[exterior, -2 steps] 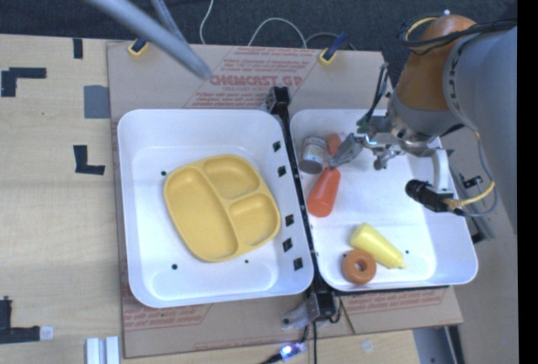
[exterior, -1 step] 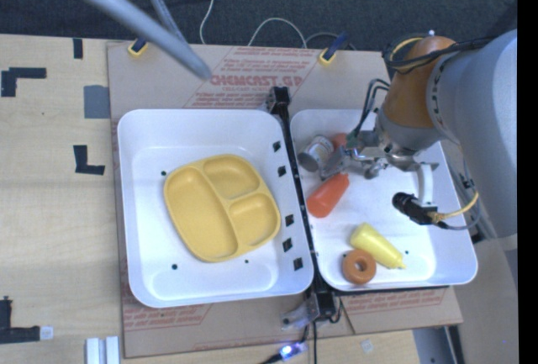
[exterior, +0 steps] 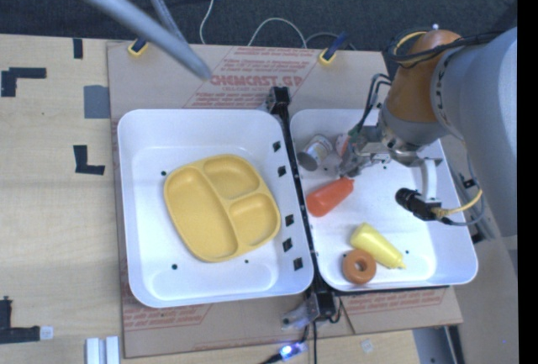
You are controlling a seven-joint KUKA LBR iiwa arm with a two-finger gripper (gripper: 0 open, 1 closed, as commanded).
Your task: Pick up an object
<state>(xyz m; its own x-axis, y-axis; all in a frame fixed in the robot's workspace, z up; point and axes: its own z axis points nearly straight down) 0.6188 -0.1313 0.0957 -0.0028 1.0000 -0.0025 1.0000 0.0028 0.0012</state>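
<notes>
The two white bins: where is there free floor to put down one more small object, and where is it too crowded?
Left bin: bare strips around the yellow divided plate, widest along the front. Right bin: crowded around the gripper, carrot, yellow piece and ring.

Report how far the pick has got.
Done: the gripper is low in the right bin, just above the orange carrot-shaped toy. In hand: nothing visibly gripped. Left: grasp and lift; the yellow toy and ring lie untouched.

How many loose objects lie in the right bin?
3: an orange carrot near the divider below the gripper, a yellow cone toward the front, and a brown ring touching it. The arm may hide others.
</notes>
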